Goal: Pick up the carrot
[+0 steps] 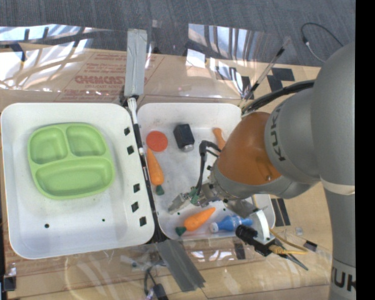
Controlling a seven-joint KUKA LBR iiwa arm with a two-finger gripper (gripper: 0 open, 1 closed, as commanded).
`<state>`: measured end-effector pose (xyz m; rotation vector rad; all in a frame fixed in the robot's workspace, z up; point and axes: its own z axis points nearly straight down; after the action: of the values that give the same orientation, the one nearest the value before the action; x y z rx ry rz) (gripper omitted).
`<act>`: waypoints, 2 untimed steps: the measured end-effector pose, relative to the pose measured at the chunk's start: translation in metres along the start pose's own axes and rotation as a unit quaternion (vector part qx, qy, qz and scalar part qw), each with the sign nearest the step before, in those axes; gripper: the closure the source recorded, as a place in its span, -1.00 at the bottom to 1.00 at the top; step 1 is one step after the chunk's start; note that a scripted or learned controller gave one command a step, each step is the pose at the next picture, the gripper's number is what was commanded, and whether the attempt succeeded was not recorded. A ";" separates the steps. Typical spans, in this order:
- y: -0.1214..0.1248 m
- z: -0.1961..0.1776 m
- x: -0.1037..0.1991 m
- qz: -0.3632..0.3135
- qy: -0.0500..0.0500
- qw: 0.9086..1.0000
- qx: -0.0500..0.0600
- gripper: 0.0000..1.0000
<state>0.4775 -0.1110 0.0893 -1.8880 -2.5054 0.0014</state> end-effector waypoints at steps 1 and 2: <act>-0.014 -0.001 -0.051 0.060 -0.001 0.998 -0.002 -1.00; -0.005 0.000 -0.019 -0.038 0.000 0.999 0.000 -1.00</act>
<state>0.4776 -0.1306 0.0896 -1.7909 -2.5771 0.0008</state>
